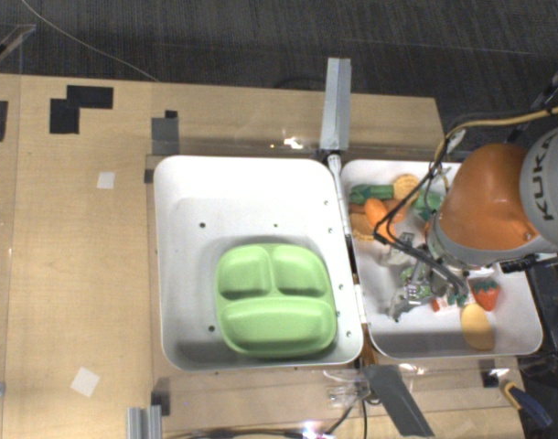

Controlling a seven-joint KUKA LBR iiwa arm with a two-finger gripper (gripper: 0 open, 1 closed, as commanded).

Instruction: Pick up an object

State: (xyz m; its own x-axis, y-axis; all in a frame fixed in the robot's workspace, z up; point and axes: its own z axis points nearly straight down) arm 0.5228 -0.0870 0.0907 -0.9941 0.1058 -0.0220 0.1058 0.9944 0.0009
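Objects for picking are crowded in the right bin (498, 341): one yellow lemon-like piece (477, 326) by its near rim, one red strawberry-like piece (485, 294), one orange piece (377, 214), one green piece (370, 192). Gripper (416, 286) is lowered among them; finger state cannot be told. One green divided tray (275, 297) is seen in the left bin (183, 245).

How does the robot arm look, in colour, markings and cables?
The arm is grey, with a wide orange band above the wrist and dark letters "KU" on its grey casing. Thin black and yellow cables run along it. The end effector is small, dark and metallic.
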